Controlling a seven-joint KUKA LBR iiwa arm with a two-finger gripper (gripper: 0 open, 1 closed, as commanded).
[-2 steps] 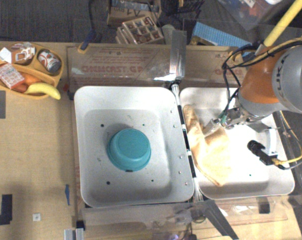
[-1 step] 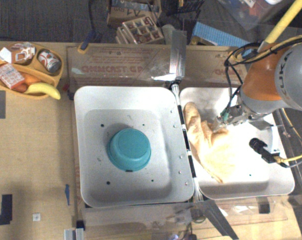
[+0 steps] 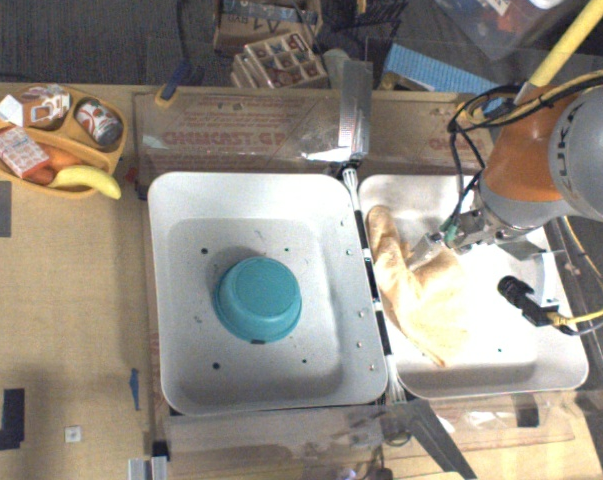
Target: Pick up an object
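Note:
A floppy tan cloth-like object [image 3: 419, 293] lies along the left side of the right white bin [image 3: 556, 368]. Its upper right corner rises toward my gripper [image 3: 453, 236]. The gripper hangs low over the bin's back half, touching or just above that corner. The wrist hides the contact, so I cannot make out whether the corner is gripped. A teal bowl [image 3: 259, 298] sits upside down in the middle of the left white bin [image 3: 181, 203], well away from the gripper.
The wall between the two bins [image 3: 366, 268] runs just left of the tan object. A cardboard panel [image 3: 241, 133] stands behind the bins. At the bench's far left, a yellow tray [image 3: 51, 143] holds toy food and a banana [image 3: 89, 179].

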